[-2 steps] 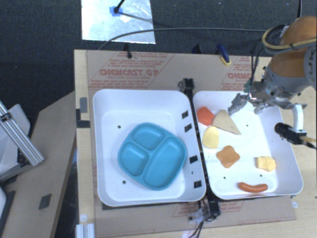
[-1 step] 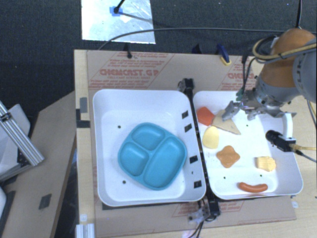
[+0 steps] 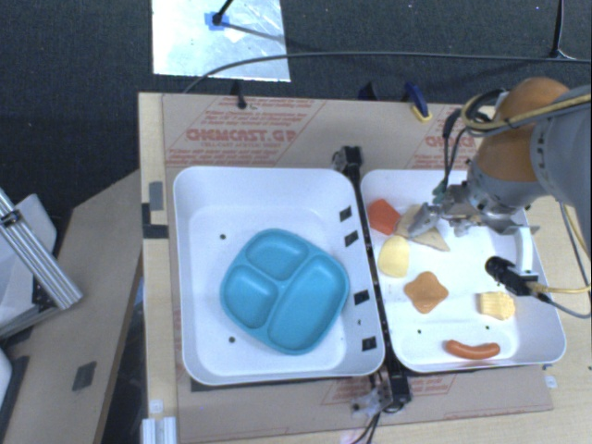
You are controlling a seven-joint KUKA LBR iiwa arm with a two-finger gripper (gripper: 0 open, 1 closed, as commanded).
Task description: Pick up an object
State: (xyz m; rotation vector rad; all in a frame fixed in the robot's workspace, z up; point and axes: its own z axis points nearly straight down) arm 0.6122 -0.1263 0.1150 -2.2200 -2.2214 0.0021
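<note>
Several small toy foods lie in the right bin. The gripper hovers above the pale wedge; we cannot tell its opening. We'd judge the wedge light, stiff, slick: pinch its flat sides.

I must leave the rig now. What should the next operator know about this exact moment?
Hand: low in the right bin, at its upper left part, beside the red piece and over a pale wedge. Whether anything is gripped cannot be seen.

Things: right bin also has the yellow piece, orange cookie shape, waffle-like yellow piece and sausage. Left bin holds the blue divided plate.

Done: arm has reached the objects. Left: a confirmed grasp and lift.
</note>
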